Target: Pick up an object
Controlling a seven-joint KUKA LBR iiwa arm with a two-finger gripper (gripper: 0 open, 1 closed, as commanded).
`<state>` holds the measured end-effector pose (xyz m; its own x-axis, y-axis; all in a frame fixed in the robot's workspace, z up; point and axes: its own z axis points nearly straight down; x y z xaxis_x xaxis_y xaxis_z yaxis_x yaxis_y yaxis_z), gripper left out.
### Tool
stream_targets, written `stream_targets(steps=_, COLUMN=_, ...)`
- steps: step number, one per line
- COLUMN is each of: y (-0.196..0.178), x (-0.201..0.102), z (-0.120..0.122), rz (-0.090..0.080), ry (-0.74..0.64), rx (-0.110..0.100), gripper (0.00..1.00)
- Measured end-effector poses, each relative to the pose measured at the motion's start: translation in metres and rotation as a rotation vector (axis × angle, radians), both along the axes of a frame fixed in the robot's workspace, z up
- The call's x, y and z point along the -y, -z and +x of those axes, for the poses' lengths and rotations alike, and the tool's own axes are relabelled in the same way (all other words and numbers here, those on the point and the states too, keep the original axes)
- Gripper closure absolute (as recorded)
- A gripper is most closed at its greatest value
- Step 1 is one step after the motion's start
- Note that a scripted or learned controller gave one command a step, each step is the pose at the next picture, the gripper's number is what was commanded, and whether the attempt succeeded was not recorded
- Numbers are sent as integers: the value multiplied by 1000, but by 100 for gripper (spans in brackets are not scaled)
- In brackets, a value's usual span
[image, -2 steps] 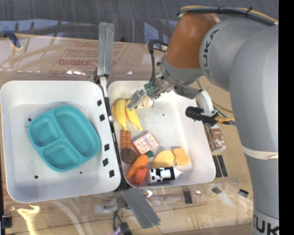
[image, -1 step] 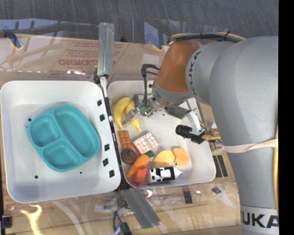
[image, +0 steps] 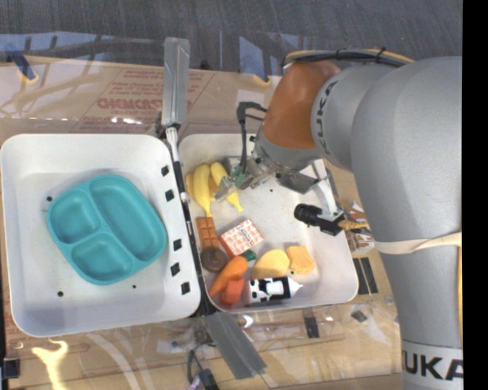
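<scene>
Yellow bananas (image: 202,187) at 9 o'clock in your right bin (image: 342,287), gripper (image: 237,179) low beside them, carrot (image: 226,275) at 6 o'clock, teal 3-compartment plate (image: 106,228) in left bin (image: 16,218).

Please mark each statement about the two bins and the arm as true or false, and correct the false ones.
1. The teal divided plate lies in the left bin. True.
2. The bananas lie in the left bin. False: they lie in the right bin, near the wall between the bins.
3. The gripper is over the right bin, close to the bananas. True.
4. The carrot lies on the teal plate. False: it lies in the right bin, near its front edge.
5. The black and white toy cow lies in the right bin. True.
</scene>
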<state>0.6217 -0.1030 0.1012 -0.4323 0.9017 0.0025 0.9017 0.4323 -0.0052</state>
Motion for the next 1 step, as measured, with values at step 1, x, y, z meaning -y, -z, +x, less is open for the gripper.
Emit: stream_targets(steps=1, y=-94, x=-89, z=-13, rz=1, ry=118, rx=10, gripper=100)
